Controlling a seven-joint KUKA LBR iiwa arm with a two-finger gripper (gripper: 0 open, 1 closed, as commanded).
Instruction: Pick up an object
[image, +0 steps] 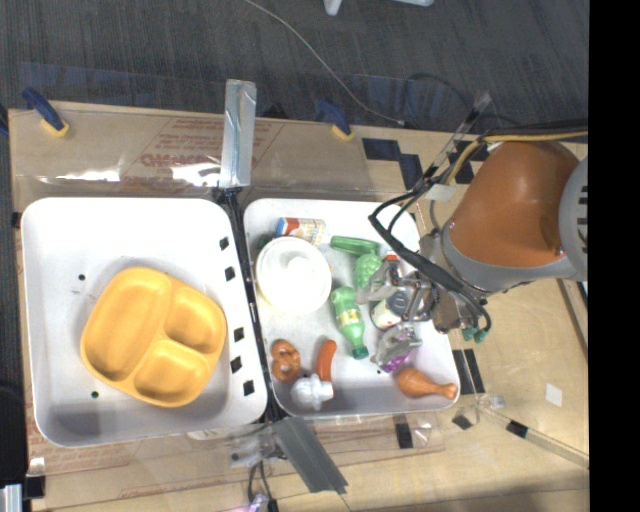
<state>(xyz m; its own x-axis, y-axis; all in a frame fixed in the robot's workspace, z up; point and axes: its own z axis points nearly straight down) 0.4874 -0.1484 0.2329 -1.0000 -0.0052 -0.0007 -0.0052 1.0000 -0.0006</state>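
Nearest the camera, the orange-banded arm (520, 215) is lowered over the right bin (300, 405), with the gripper (402, 312) set among the clutter beside a green bottle (349, 318) and a purple object (398, 346). Whether anything is clamped cannot be told. Nothing is seen lifted; the pick is judged not yet done. A yellow tray (152, 335) lies in the left bin (60, 225).

Two white bins (40, 300), one yellow tray (152, 335), one white bowl (293, 272), two green bottles (349, 320).
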